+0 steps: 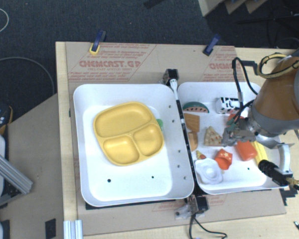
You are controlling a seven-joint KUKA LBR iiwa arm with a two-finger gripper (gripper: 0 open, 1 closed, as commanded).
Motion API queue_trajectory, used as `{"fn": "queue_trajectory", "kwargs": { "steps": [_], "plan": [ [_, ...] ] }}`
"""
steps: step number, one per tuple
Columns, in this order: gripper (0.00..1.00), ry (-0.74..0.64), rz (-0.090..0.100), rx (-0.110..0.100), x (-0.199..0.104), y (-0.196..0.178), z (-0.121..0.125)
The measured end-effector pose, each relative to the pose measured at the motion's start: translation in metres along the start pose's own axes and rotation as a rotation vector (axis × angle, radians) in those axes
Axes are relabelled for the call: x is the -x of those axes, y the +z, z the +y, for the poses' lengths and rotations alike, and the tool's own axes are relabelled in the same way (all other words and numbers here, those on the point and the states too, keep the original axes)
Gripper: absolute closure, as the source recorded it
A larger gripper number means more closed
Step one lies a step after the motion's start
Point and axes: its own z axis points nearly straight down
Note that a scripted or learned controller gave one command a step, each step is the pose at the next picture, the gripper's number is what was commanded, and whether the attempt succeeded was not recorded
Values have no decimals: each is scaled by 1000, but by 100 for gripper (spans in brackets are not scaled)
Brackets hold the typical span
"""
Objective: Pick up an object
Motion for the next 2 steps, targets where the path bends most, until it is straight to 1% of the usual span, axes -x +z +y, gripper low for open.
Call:
{"fn": "queue_trajectory", "kwargs": {
  "steps": [2],
  "plan": [
    [100,-1,0,-1,2,-81,2]
  ]
}}
